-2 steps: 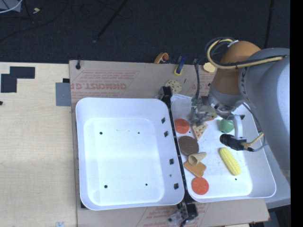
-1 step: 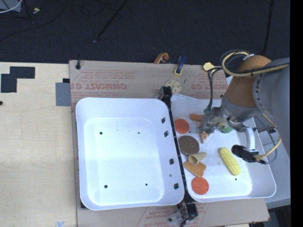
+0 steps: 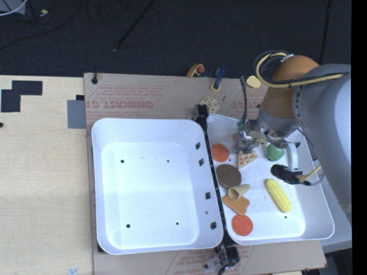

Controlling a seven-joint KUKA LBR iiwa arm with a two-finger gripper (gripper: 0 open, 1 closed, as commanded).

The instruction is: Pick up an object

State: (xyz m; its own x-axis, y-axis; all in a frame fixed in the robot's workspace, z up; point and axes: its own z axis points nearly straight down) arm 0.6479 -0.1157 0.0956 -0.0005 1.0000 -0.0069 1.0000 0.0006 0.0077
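My gripper (image 3: 248, 141) hangs low in the right bin (image 3: 321, 222), near its back left part, right above a tan cracker wedge (image 3: 246, 160). Just right of it lies a green round piece (image 3: 275, 152). An orange-red disc (image 3: 220, 152) sits to its left. In front of that lie a brown cookie (image 3: 228, 175), a tan cone (image 3: 240, 191) and an orange chunk (image 3: 237, 204). A yellow corn cob (image 3: 278, 195) rests at the right, and a second orange-red disc (image 3: 242, 226) sits near the front wall.
The left bin (image 3: 100, 182) stands beside the right one, their walls touching along a line of black clips (image 3: 207, 171). Behind the bins, on the cardboard, lie a spotted die-like piece (image 3: 210, 103), an orange clamp (image 3: 196, 70) and a blue and yellow clamp (image 3: 217, 79).
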